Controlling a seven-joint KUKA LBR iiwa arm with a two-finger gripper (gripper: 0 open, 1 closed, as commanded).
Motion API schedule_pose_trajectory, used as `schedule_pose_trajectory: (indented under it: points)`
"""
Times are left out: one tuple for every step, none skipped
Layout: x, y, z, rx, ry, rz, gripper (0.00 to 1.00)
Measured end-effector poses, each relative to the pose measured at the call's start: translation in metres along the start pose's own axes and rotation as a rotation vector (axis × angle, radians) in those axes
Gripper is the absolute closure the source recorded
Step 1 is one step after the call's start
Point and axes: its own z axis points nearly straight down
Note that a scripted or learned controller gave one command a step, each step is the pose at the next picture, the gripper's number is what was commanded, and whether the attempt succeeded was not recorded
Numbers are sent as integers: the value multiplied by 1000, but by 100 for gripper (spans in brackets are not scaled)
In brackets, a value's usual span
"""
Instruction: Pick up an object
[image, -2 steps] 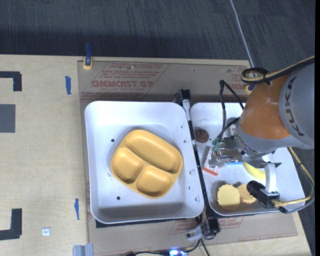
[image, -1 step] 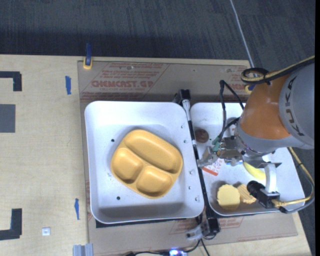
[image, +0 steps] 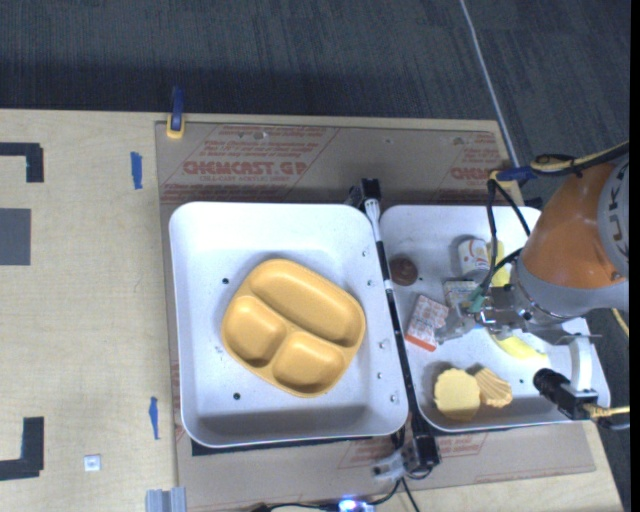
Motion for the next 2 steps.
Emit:
schedule_pose_trajectory:
  points:
    - [-10,8,51,-4,6,-2,0]
    - [4,-19,50,-16,-3,2,0]
